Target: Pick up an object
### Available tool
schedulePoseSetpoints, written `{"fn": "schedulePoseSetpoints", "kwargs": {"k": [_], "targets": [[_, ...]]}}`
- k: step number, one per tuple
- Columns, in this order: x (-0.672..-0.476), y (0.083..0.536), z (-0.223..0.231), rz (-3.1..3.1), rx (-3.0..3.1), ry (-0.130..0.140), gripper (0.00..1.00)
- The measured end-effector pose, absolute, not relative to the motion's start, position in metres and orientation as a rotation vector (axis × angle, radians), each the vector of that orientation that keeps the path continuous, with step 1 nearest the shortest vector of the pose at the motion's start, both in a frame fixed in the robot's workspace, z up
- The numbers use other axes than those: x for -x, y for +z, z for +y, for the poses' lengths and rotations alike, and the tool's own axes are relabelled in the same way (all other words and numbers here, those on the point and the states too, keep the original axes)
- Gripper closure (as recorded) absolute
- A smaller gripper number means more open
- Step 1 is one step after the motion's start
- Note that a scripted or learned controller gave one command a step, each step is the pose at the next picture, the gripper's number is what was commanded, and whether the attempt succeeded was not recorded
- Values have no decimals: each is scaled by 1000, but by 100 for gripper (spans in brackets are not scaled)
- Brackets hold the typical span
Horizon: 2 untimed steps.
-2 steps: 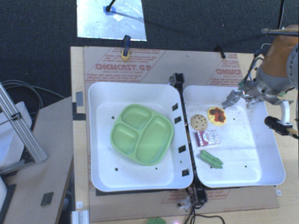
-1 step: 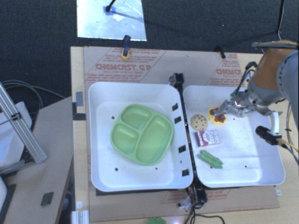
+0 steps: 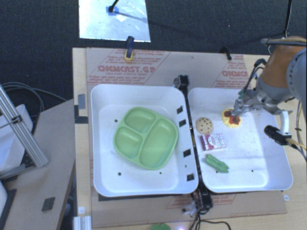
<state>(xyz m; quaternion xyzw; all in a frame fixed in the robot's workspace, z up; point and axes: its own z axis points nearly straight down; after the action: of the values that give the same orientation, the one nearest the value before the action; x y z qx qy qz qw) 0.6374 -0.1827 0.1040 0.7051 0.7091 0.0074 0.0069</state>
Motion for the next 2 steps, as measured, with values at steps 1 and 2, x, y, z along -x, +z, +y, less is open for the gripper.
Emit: {"fn": "schedulePoseSetpoints", "kwargs": {"k": [1, 2], "targets": [[-636, 198, -153, 2224, -2208, 10, 100], [-634, 192, -154, 2225, -2214, 2, 0]]}}
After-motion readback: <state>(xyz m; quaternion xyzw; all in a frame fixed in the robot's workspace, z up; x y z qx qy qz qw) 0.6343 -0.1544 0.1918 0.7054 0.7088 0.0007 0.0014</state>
